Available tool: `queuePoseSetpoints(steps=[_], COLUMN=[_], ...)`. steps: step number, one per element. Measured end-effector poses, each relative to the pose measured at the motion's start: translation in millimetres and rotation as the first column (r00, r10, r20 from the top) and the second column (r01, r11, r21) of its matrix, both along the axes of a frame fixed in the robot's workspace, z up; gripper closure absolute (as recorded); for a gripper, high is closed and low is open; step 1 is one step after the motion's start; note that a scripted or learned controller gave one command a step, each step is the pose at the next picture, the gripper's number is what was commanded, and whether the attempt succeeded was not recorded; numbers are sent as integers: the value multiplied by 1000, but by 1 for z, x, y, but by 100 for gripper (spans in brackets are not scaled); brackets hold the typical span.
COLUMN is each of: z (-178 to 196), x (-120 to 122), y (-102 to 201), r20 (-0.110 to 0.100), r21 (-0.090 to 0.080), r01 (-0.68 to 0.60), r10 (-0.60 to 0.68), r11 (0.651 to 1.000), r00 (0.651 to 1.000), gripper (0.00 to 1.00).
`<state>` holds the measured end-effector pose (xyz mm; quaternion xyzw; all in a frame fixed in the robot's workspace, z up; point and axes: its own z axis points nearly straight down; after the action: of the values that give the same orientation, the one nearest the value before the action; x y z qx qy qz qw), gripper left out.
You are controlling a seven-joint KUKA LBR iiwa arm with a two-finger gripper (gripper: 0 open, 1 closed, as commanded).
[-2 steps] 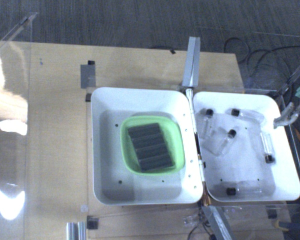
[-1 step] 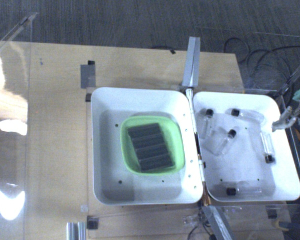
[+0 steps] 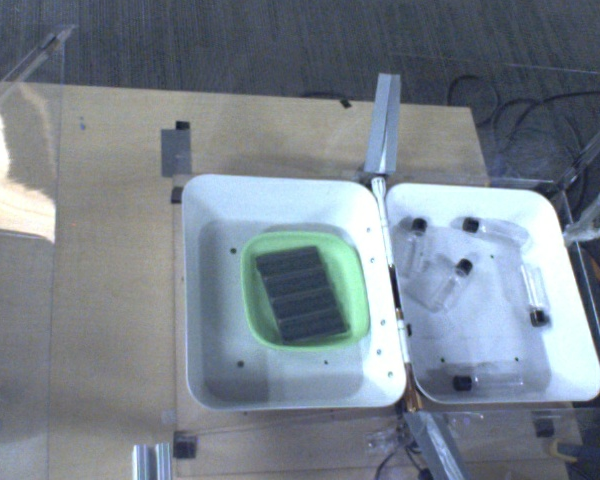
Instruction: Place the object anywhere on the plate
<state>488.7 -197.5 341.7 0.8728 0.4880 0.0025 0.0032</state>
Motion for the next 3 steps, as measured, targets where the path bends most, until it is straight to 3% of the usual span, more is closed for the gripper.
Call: queuePoseSetpoints(steps=[2,3], z=[27,25], x=[0,0], y=[0,56], r20=[0,-1], r21=[0,3], r01=[134,242], r10=[-134,-242], r11=[991,970], r00=[991,970], gripper=[0,0])
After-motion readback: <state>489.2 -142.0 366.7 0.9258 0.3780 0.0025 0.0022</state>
